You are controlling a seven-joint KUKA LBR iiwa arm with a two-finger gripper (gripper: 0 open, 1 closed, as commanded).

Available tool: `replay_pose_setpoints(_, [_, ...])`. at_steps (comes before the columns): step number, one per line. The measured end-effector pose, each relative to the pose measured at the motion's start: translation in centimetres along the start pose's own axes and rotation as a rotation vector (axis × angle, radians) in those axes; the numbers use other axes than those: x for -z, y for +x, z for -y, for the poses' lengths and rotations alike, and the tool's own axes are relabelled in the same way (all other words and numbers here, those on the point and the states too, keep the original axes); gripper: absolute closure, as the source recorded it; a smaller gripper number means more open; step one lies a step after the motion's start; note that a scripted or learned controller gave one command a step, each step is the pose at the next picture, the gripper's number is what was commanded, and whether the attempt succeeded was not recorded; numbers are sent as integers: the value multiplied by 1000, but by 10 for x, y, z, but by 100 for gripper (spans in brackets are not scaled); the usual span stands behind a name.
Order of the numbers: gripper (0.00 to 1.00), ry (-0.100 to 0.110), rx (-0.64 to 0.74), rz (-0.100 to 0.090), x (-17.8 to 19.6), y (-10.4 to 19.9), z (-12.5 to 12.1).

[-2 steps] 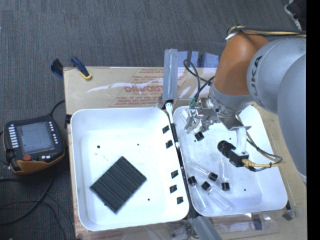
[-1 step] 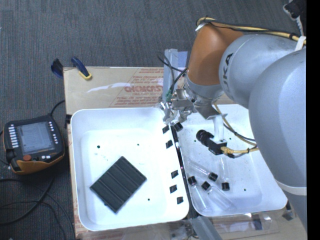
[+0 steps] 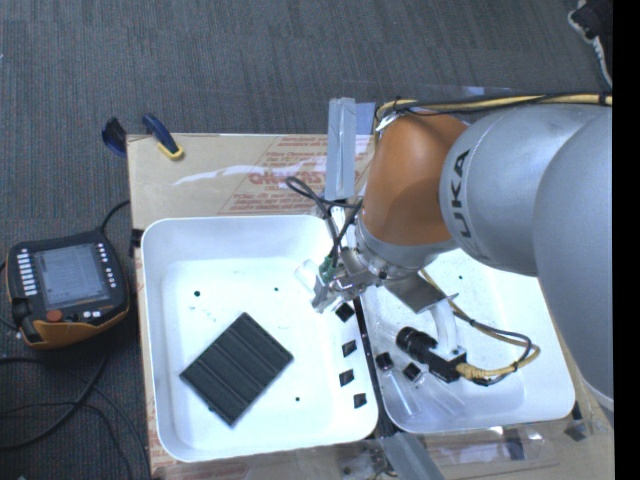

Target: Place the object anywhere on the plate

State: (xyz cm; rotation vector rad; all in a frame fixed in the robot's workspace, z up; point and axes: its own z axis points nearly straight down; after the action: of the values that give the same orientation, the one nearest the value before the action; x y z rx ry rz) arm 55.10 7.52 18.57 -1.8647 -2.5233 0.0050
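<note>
**Plate sitting in the left bin, gripper over by the divider**

The plate (image 3: pixel 237 366) is a dark square slab with ribs running across it. It lies flat on the floor of the left bin (image 3: pixel 152 268), turned corner-on like a diamond, in the lower middle and apart from every wall.

A few tiny dark specks (image 3: pixel 197 293) dot the white floor around it. A row of small black squares (image 3: pixel 349 349) runs down that bin's right wall.

The gripper (image 3: pixel 328 286) is well apart from the plate, up at the strip where the two bins meet. Honestly can't tell whether it's open or closed, it's just too cluttered there. There's a pale bit (image 3: pixel 306 271) with some green right beside it, but I can't say whether it's being held or is part of the tool.

The arm (image 3: pixel 500 188), big and grey with its orange band, covers much of the right bin (image 3: pixel 555 388).

Behind the bins is a tan board (image 3: pixel 250 173) with red print and a blue clamp (image 3: pixel 160 136) on its far-left corner. A grey-and-orange pendant (image 3: pixel 68 293) lies on the carpet to the left.
</note>
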Motion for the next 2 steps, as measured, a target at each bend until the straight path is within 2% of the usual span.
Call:
replay_pose_setpoints(1, [100,-2,641,2,67,82,53])
replay_pose_setpoints(2, [100,-3,862,3,96,94,-21])
